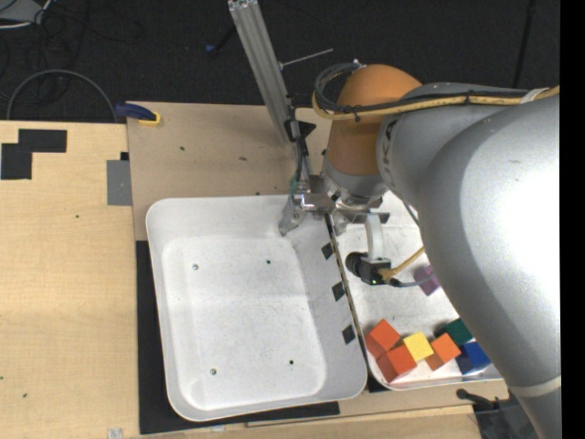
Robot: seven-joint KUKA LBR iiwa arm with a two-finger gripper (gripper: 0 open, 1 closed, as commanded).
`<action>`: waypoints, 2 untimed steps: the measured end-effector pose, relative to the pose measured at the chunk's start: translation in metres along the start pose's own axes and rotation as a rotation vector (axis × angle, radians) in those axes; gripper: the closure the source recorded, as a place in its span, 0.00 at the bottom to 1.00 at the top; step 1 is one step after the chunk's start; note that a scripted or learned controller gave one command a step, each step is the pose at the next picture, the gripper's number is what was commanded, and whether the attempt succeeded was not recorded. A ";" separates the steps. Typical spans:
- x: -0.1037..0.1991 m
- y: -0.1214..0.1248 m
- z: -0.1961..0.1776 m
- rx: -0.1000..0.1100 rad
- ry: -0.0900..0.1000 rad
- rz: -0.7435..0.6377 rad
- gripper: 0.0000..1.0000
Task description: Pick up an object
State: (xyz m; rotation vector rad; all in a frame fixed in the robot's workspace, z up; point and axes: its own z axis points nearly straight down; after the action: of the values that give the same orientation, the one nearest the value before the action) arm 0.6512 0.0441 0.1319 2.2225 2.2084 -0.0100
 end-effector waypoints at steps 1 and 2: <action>0.008 0.003 0.004 0.000 -0.009 0.003 0.00; 0.007 0.003 0.005 -0.001 -0.009 0.005 0.00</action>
State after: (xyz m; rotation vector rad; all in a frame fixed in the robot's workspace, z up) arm 0.6547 0.0513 0.1271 2.2229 2.1979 -0.0197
